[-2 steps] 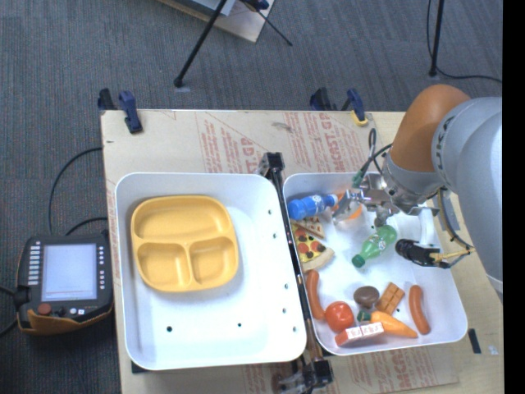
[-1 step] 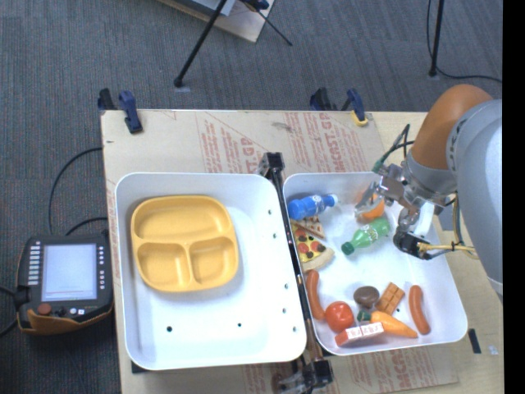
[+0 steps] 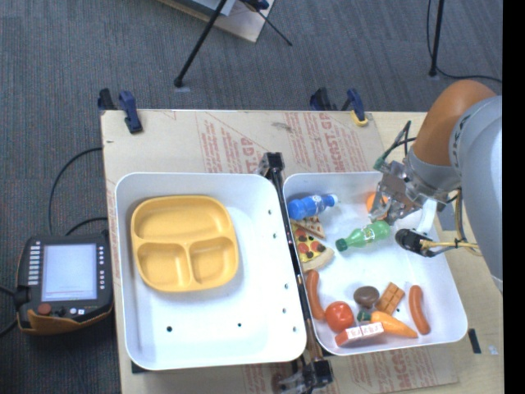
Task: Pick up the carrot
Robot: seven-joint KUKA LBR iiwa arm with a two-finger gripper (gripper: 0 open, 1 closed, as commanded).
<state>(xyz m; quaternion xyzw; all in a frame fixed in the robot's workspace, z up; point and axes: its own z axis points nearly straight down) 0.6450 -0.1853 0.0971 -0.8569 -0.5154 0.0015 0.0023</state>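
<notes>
Fingers of the gripper (image 3: pixel 385 210) point down into the upper part of the right bin (image 3: pixel 455 302), but the wrist body covers them at this slant, so I cannot tell how far apart they stand or whether anything sits between them. An orange patch shows just beside the tool's left edge; its nature is unclear.

Task object: the carrot (image 3: pixel 392 325) lies on the floor of the right bin near its lower rim. Its long axis runs roughly across the view, dipping slightly toward the pointed end at right. It touches or nearly touches a small labelled packet (image 3: pixel 362 332) on its left; a red tomato (image 3: pixel 338 313) and a brown round piece (image 3: pixel 366 295) sit just above-left, and a sausage (image 3: pixel 418 309) lies just to its right.

Relation governing the next move: the carrot lies almost straight below the gripper in the view, toward the near rim, well apart from the tool, with a green bottle (image 3: pixel 366 235) lying just under the gripper. Judgement: the pick is not yet begun; the arm must travel toward the near rim and set its fingers across the carrot's short axis, with crowding neighbours a risk.

The left bin (image 3: pixel 135 327) holds a yellow tray (image 3: pixel 185 242).
</notes>
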